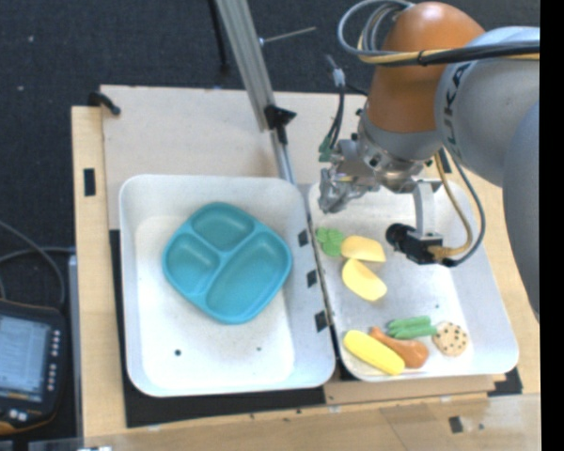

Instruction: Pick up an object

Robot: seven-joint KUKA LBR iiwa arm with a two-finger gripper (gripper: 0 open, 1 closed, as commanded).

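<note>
Likely target: the green piece (330, 242) at the top-left corner of the right bin (493, 299), hard against the divider. It's small, rounded and leafy-looking, and reads as soft plastic play food. It's partly tucked next to the upper yellow piece (364, 248), touching or nearly so.

The key relation: the green piece lies just below the gripper (336, 194) in the camera view, slightly toward the left. It has no clear long axis and looks blobby. There's one arm, so no choice there.

Gripper state: cannot tell, since the tip is a dark metal cluster seen from above. Nothing is visibly held.

Other items in the right bin:
- a second yellow piece (365, 280)
- a yellow banana-like one (374, 352)
- a carrot (401, 348)
- a green pod (410, 326)
- a cookie (450, 338)

The left bin (141, 205) holds a blue divided plate (227, 262).

Risk, in my judgement: the bin wall crowds a grasp there.
</note>
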